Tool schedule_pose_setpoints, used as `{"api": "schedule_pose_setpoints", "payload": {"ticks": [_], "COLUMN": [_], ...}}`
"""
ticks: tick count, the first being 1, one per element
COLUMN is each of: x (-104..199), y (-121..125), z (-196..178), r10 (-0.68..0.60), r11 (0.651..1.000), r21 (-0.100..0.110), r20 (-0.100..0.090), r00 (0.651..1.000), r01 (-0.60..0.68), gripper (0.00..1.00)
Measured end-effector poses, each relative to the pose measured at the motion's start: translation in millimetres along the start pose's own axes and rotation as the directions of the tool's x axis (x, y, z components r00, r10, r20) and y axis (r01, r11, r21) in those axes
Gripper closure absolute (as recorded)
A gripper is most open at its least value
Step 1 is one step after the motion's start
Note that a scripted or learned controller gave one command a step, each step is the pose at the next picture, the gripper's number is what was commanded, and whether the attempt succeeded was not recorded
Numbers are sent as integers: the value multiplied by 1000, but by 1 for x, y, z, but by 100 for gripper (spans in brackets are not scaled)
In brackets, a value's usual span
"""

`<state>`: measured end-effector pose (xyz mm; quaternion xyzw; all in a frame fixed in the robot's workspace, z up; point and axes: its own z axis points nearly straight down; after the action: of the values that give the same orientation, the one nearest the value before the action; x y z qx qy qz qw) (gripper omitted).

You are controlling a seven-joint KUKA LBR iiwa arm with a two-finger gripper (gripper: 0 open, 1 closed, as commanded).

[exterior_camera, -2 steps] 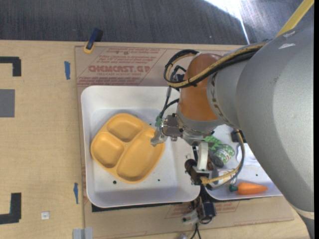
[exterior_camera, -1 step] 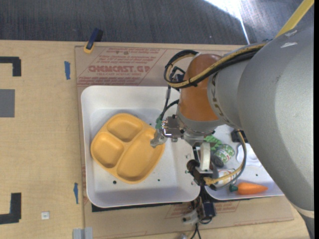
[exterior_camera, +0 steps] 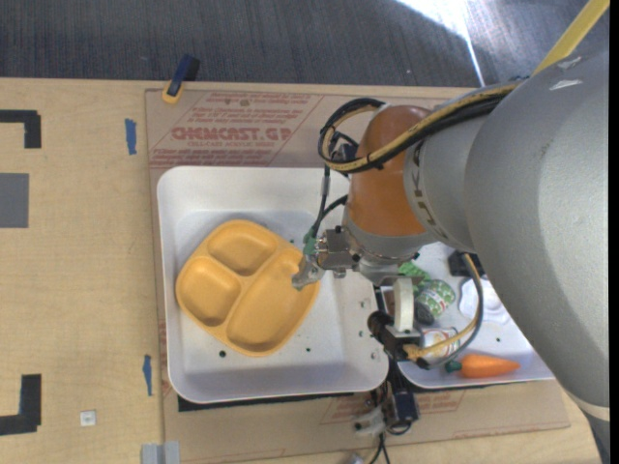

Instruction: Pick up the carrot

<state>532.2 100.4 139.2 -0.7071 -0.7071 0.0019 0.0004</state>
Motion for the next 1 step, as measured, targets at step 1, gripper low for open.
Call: {"api": "schedule_pose_setpoints", "payload": {"ticks": [1], "x": [-1], "y": [-1], "z": [0], "r10": [-48], "r11": [999], "r21": [4], "r20": [0], "r00": [999], "r01": [48], "gripper": [0]}}
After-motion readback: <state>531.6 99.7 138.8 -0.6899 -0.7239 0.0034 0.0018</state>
